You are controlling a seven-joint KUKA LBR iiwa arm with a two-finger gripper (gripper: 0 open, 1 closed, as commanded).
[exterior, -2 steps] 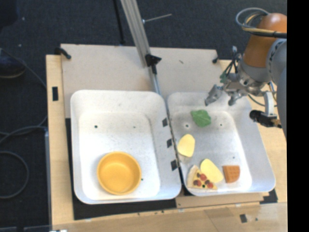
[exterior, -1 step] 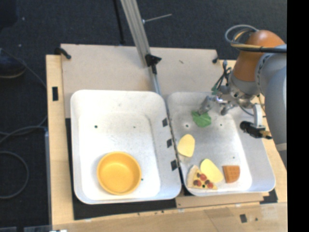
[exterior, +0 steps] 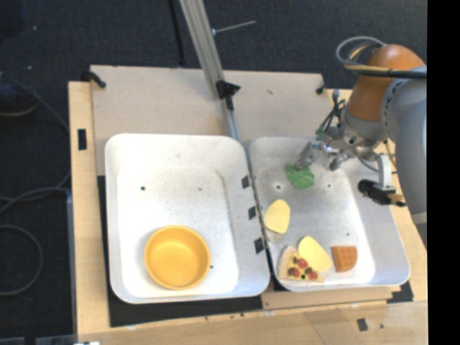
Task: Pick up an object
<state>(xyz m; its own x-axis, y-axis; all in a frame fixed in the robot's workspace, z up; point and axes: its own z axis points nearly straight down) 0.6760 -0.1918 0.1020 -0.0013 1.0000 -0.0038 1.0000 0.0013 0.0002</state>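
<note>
One green piece (exterior: 300, 177) lies just below the pincer (exterior: 307, 161); whether it is clenched is unclear. A straight descent suits.

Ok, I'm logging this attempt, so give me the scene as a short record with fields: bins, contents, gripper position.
left bin: yellow bowl near the front
right bin: green piece, pale yellow piece, pizza slice, yellow wedge, orange block
gripper: over the back of the right bin, just above the green piece
grasp: cannot tell
</note>
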